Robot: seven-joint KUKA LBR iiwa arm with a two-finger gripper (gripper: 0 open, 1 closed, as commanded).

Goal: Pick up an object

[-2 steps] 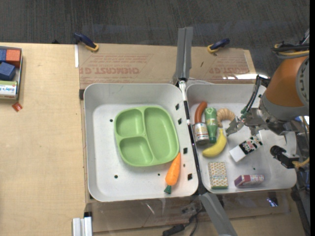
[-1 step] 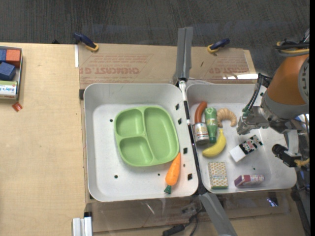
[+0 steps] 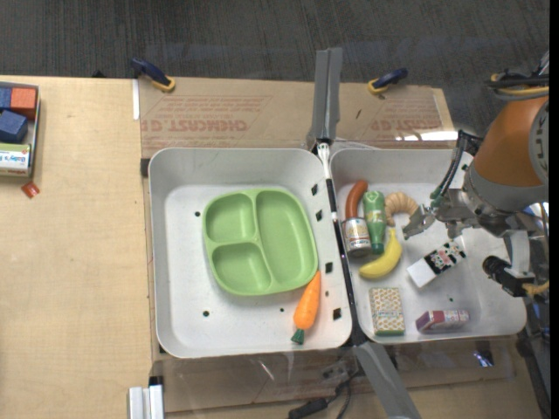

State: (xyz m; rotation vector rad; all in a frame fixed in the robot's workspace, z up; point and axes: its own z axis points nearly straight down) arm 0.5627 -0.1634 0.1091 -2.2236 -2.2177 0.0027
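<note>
My gripper (image 3: 425,217) hangs over the right bin (image 3: 502,328), in its upper middle, below the arm's orange band. Just left of it lie a croissant (image 3: 403,203) and a yellow banana (image 3: 384,258). A white and black box (image 3: 436,263) lies just below it. Further left are a green bottle (image 3: 374,219), a red sausage (image 3: 354,197) and a small can (image 3: 355,236). A tan cracker box (image 3: 387,310) and a pink carton (image 3: 443,319) sit near the bin's front. Nothing shows in the gripper's grasp.
The left bin (image 3: 175,260) bears a green divided plate (image 3: 259,240) and a carrot (image 3: 306,304) by its right wall. A ridge (image 3: 332,208) separates the two bins. Coloured blocks (image 3: 17,125) lie at the bench's far left.
</note>
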